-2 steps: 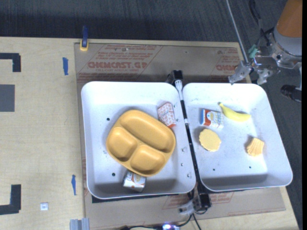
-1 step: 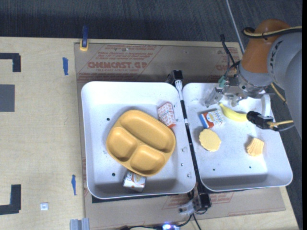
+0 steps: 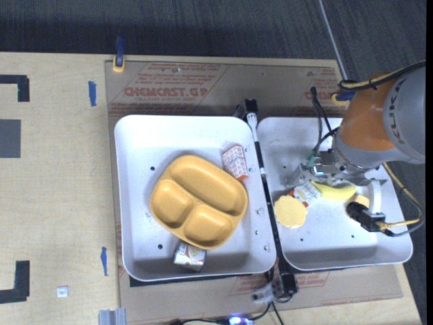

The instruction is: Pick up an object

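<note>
The arm reaches in from the right, its gripper [image 3: 323,170] low in the right bin [image 3: 352,249], directly over a yellow banana-shaped piece [image 3: 336,192]; whether the gripper is open or closed cannot be told. Beside it, to the left, lies a round yellow disc [image 3: 291,212]. In the left bin [image 3: 135,202], a yellow divided tray [image 3: 197,200] sits between two small packets [image 3: 235,160] [image 3: 189,256].

Single fixed camera above the bench [image 3: 54,202], looking down at a slant from moderate height. Both white bins fall within the field, the left bin [image 3: 128,202] near centre and the right bin [image 3: 338,249] beside it. The arm [image 3: 385,124] enters from the right edge.
</note>
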Controlling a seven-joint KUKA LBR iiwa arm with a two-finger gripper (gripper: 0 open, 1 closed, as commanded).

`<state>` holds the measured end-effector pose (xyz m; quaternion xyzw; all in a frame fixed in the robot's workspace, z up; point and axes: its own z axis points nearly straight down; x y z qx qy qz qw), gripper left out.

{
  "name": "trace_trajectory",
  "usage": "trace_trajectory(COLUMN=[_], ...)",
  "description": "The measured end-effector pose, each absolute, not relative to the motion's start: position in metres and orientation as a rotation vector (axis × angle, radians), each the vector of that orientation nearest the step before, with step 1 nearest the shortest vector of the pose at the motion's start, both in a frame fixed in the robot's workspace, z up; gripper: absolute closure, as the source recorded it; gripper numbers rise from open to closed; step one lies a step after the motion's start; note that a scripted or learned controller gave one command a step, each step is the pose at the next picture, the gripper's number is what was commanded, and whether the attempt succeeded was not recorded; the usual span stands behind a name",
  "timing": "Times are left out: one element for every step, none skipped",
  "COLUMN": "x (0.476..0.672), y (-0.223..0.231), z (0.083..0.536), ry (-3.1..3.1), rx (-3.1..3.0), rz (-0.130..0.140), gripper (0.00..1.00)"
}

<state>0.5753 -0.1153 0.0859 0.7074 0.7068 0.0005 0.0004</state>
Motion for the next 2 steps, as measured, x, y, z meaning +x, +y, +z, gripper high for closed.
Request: trace_trajectory(x=[0.5773,0.5772], y=[-0.1164,-0.1164], z=[0.0976,0.0975], ry=[2.212,2.213], rx=[2.218,2.218], rz=[0.007,0.006], gripper=[1.00,0.00])
